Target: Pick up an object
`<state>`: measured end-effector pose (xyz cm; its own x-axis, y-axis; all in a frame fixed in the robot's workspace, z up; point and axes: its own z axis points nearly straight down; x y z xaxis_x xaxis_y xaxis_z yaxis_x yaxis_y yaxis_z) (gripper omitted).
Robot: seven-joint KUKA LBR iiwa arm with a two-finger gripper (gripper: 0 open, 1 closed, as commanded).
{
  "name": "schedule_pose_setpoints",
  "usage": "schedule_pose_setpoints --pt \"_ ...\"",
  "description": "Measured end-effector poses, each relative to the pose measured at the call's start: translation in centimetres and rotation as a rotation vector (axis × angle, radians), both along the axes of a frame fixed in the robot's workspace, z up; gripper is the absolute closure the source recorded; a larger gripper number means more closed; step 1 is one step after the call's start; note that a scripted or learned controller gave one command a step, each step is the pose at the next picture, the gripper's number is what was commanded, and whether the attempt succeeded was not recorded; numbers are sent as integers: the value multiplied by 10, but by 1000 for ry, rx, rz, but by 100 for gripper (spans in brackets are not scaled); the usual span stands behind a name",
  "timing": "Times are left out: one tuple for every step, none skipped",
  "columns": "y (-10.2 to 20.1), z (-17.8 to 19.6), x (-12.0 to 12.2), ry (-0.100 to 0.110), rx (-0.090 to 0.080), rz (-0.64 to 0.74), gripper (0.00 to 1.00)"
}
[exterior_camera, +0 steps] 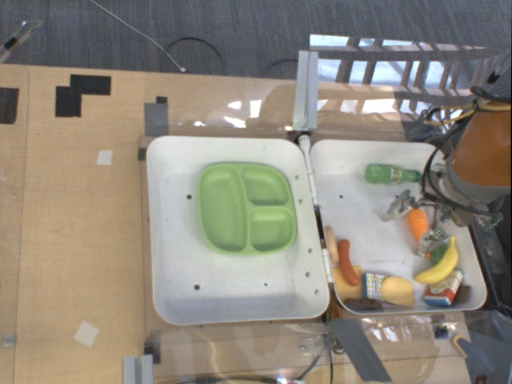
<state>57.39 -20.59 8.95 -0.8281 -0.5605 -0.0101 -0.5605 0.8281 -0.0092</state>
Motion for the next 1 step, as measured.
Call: schedule_pose_setpoints --pt "2 15 5 -17 0 -2 100"
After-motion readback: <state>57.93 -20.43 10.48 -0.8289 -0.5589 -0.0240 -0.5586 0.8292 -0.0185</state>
